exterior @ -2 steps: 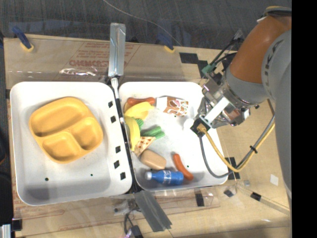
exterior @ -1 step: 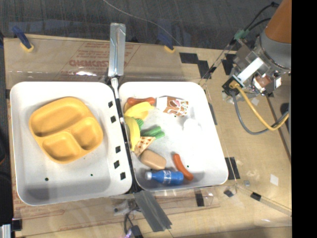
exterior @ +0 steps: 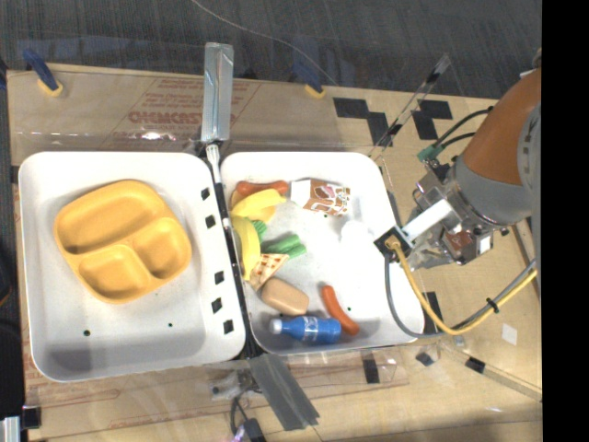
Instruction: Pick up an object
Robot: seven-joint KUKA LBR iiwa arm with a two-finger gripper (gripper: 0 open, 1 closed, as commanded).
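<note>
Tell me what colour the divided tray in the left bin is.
Yellow. The divided tray shows best in the camera view, looking down on it.

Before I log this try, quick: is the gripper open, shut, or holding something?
Gripper: cannot be told from this view. It hangs just outside the right bin, past its right rim, with no object seen in it.
</note>
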